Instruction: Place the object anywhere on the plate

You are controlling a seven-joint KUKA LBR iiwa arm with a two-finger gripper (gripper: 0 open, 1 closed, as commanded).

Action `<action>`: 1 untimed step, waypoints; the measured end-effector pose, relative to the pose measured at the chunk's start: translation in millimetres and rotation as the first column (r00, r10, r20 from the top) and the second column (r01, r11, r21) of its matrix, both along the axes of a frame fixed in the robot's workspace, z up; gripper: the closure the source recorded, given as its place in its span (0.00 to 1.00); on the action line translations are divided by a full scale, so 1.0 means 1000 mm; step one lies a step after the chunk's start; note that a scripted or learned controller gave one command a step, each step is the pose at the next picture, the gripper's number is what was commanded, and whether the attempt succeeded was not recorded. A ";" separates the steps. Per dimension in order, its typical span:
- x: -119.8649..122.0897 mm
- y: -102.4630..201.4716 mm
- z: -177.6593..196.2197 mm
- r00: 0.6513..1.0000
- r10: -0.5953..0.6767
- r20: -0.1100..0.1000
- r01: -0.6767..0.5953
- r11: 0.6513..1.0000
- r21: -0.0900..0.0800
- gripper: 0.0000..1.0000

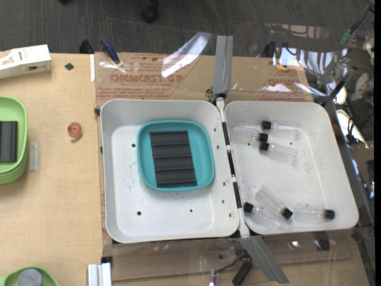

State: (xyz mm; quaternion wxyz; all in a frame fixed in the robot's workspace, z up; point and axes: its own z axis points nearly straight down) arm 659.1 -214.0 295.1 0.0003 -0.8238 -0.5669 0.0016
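- Gripper – whether it is released, clenched or grasping anything, I cannot tell; nothing in the bins lies between fingers.
- At the centre of the left bin (108,159) sits the teal plate (144,159), a rounded square with a raised rim, and every place below is given from it.
- On the plate, filling most of its floor, lies a dark ribbed block (172,158) with four ridges running across it.
- Right of the plate, past the seam where the two bins meet, is the right bin (336,159); the clear vials with black caps all lie in it, none touching the plate.
- Nearest group of vials: three caps right of the plate's upper half – the top cap (266,125), the middle cap (262,137) and the lower cap (264,147) – with their clear bodies pointing further right.
- Lower right of the plate lie more vials: one with its cap (248,207) close to the seam, one capped near (286,213), and one furthest from the plate (328,214).
- How many clear bodies overlap in that lower group is hard to tell.
- Beyond the plate, outside the bin, a clear plastic sheet (155,73) with red print lies on the bench (53,207).
- Well to the left of the plate stands a stack of green dishes (16,159); between it and the plate is a small pinkish disc (74,130).
- Far upper left of the plate lies a white box (24,60).
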 end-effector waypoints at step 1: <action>0.000 0.010 0.084 0.994 -0.109 0.000 0.109 0.994 0.000 0.00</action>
